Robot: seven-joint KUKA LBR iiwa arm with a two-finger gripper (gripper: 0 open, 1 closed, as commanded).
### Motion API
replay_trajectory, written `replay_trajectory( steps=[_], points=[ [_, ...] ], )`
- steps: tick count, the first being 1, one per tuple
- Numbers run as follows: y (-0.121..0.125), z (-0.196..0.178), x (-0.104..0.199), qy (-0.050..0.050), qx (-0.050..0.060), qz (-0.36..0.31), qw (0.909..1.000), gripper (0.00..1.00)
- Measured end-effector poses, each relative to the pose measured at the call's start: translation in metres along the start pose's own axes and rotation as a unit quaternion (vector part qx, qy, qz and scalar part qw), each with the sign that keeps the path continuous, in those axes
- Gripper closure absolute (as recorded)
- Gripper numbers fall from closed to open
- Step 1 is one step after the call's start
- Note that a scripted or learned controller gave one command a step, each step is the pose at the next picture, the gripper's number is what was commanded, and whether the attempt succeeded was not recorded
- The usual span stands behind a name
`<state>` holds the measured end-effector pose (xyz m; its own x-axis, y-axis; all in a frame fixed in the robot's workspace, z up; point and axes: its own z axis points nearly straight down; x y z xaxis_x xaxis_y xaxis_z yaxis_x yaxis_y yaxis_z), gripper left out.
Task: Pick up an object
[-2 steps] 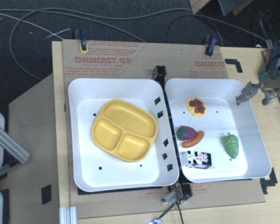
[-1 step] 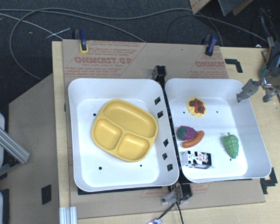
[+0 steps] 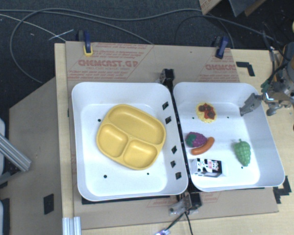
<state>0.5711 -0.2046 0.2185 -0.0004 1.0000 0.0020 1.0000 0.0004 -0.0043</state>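
The right bin [image 3: 269,146] holds several small toys. A yellow and red piece [image 3: 206,111] lies near its back, with a purple grape bunch [image 3: 195,139] and an orange sausage [image 3: 204,146] side by side in the middle. A green leafy piece [image 3: 243,152] lies to the right and a black and white carton [image 3: 208,167] at the front. My gripper [image 3: 260,106] hangs over the bin's right back corner, open, with nothing between its fingers. It is well apart from all the toys.
The left bin [image 3: 83,131] holds a yellow divided plate [image 3: 131,136]. A black hinge strip [image 3: 171,131] runs between the bins. Clamps [image 3: 87,41] hold the cardboard sheet at the back, and cables lie on the dark floor behind it.
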Motion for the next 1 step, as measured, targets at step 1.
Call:
replay_trajectory(
  steps=[1],
  points=[
    [0.0044,0.06,0.0072,0.001,0.001,-0.001,1.0,0.0]
  ],
)
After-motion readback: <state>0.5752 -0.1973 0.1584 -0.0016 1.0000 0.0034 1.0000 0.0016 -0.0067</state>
